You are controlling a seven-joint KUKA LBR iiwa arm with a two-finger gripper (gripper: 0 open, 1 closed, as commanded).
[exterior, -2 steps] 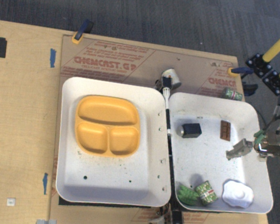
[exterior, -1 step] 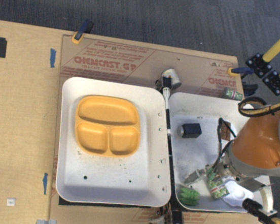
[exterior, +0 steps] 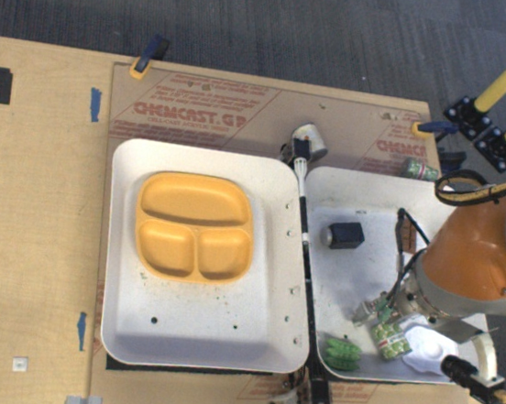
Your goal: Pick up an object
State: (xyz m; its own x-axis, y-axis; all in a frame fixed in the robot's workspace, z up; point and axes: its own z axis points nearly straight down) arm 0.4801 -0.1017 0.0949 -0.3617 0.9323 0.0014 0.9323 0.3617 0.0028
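Grey arm with orange band (exterior: 472, 258) is hanging over the right white bin (exterior: 364, 197); tool (exterior: 385, 323) state: cannot tell. Green knobbly object (exterior: 341, 351) is lying near the bin's front edge, small black block (exterior: 346, 235) mid-bin. Orange three-compartment plastic tray (exterior: 196, 226) is sitting in the left white bin (exterior: 126, 254).

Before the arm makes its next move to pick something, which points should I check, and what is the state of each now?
1. Pincer is over the right bin: ok.
2. Something held between its fingers: cannot tell.
3. Green object lies free near the front wall: ok.
4. Black block lies apart from the arm: ok.
5. White object is partly under the arm: not ok for a free grasp.
6. Yellow tray rests in the left bin, out of the way: ok.
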